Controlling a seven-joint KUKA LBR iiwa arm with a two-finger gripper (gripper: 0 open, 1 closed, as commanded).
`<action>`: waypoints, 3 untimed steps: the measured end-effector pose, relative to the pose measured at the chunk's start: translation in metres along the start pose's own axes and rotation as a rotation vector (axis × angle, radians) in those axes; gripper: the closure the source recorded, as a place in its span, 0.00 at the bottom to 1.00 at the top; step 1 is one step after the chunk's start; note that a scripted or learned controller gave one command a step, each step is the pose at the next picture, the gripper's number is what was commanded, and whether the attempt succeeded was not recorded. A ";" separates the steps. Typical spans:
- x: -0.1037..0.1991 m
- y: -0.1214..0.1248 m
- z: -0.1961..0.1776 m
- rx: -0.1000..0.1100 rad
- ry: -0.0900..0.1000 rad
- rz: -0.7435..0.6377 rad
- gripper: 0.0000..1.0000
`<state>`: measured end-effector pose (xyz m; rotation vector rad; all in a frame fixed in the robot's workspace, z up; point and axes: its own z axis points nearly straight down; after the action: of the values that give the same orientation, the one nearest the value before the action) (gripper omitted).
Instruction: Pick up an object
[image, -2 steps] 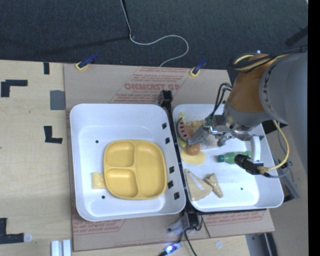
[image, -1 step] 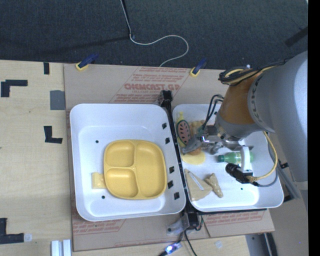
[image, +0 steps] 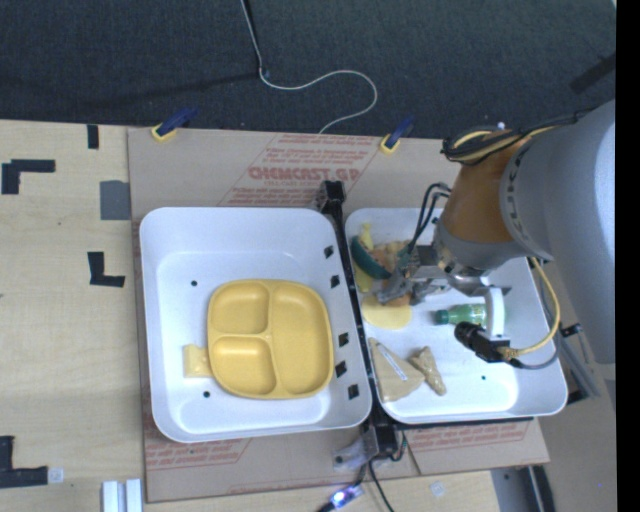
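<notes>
Cardboard-covered bench (image: 290, 170), left bin (image: 165, 300) holding yellow divided plate (image: 270, 337)

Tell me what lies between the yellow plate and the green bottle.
In the camera view, between the yellow plate and the green bottle: the bins' meeting walls and a pale yellow disc.

My arm (image: 570, 210) comes in from the right side, grey and thick, with the orange band (image: 478, 205) just above my wrist. The wrist bends down and to the left. My hand (image: 392, 290) is low, pointing left; its fingers I cannot tell clearly.
</notes>
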<state>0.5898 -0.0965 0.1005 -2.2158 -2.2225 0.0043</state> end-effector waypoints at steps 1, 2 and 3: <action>-0.007 0.007 -0.051 -0.006 -0.001 0.002 1.00; -0.004 0.005 -0.113 -0.008 -0.001 0.001 1.00; -0.003 0.005 -0.124 -0.004 0.000 0.001 1.00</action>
<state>0.5955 -0.0999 0.2245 -2.2189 -2.2232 0.0000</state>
